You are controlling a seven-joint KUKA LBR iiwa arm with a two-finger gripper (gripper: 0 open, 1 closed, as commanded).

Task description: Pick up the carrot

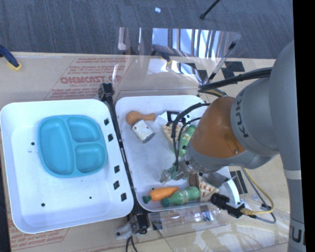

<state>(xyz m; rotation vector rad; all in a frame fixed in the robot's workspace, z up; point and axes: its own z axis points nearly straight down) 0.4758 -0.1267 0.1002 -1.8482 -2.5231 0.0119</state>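
Counter (65,80): cardboard-covered, carrying two shallow white bins side by side. You have the arm (252,123) reaching in from the right, its orange band hanging over the right bin's far-right part and hiding whatever lies beneath.

Left bin (18,172): holds a blue divided plate (71,144), set toward its far half. Nothing there concerns the pick.

Right bin (149,160): all the small items are here, which is why the arm is working over it.

Gripper (173,173): low over the bin floor, just above the near edge's cluster. The fingers look slightly apart with nothing between them; the shapes are small and dark, so treat that as a likely reading.

Green bottle (183,196): lying on its side along the near edge, touching the carrot's right end. It looks likely to crowd the grasp from that side.

Carrot (163,192): lying flat near the bin's near edge, close to the near-left corner, just beside and below the gripper. Not held. You appear to be in the approach step; the descent seems to need a small shift toward the near edge.

Drumstick-shaped toy (138,117) and white cube with red marks (143,132): far-left part of the bin, well apart from the carrot.
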